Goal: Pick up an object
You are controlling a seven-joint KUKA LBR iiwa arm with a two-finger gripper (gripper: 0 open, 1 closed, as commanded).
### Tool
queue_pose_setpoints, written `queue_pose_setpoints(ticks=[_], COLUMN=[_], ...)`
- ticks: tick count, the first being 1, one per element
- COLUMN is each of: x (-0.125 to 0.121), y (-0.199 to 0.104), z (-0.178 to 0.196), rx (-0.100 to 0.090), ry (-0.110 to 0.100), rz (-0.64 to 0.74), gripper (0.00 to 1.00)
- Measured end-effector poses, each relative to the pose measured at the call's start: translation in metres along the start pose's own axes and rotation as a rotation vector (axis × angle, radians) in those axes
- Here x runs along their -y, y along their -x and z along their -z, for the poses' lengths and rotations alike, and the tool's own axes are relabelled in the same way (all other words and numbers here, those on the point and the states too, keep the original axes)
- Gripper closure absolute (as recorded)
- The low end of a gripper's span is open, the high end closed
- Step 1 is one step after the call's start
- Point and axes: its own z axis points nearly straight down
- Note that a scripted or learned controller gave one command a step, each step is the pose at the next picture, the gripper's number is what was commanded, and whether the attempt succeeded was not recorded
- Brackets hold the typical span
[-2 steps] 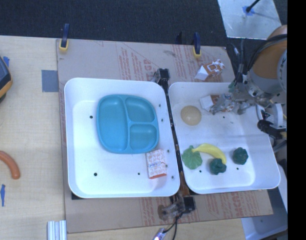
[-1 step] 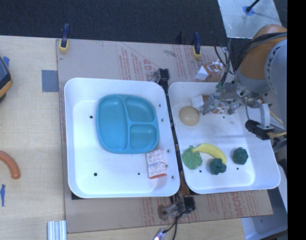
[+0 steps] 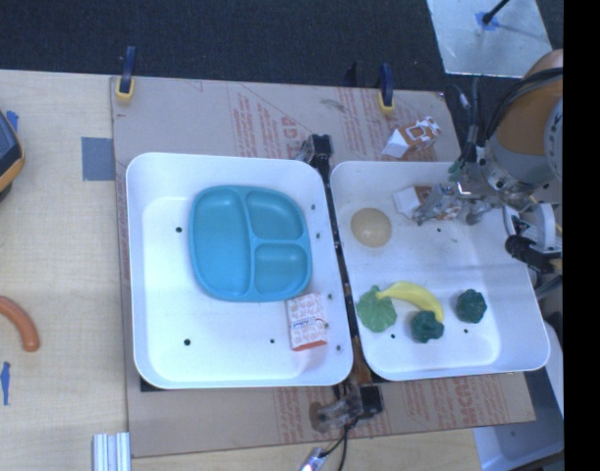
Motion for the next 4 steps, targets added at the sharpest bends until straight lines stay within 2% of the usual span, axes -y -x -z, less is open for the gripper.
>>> queue_pose_setpoints(ticks=[1, 2, 3, 4], x=[0.001, 0.001, -0.002, -0.001], y=[-0.02, -0.037, 0.001, 0.002], z=[0.001, 0.001, 0.025, 0.035], rx=[0.013, 0.014, 0.009, 0.011], ry=[0.002, 0.001, 0.019, 0.014], rz=[-0.004, -0.002, -0.004, -0.002], gripper=[0.0, 0.0, 0.0, 1.0])
